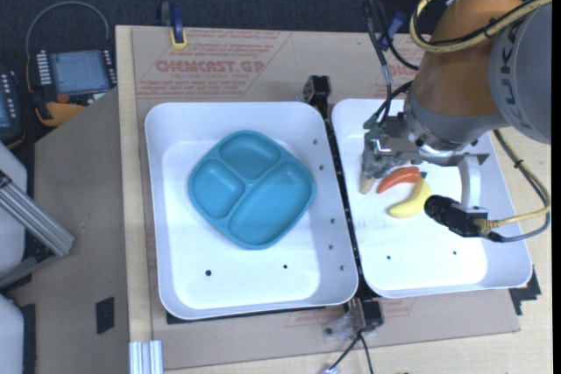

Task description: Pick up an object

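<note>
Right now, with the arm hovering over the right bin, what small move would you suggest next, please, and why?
Probably a short shift toward the orange carrot-shaped toy, then straight down. The pincer sits just up-left of it in the shallow white right bin, and nothing shows between its tips. The yellow banana-shaped toy lies close beside the carrot, so a centred descent seems wise.

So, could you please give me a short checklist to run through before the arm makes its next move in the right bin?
1. Gripper is over the right bin: ok.
2. Targets within reach: orange object and banana lie beside the gripper: ok.
3. Something held between the fingers: cannot tell.
4. Orange object and banana apart enough for a single grasp: not ok, they touch.
5. Blue plate sits in the left bin, out of the way: ok.
</note>
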Action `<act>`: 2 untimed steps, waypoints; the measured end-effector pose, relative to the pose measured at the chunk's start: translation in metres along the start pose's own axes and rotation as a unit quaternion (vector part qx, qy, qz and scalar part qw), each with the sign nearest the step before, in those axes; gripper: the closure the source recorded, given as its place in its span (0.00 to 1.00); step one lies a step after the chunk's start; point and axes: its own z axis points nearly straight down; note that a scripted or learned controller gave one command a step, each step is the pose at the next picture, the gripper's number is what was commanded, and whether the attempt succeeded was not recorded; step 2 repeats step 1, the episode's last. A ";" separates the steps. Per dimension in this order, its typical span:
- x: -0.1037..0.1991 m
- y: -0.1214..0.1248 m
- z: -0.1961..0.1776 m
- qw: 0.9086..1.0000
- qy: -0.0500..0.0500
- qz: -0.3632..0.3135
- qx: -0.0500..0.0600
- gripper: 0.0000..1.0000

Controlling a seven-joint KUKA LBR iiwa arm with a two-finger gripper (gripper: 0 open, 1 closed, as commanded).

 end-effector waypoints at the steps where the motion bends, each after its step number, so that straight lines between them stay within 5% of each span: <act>1: 0.052 -0.004 0.011 1.000 0.000 0.000 0.000 1.00; 2: 0.052 -0.004 0.011 1.000 0.000 0.000 0.000 1.00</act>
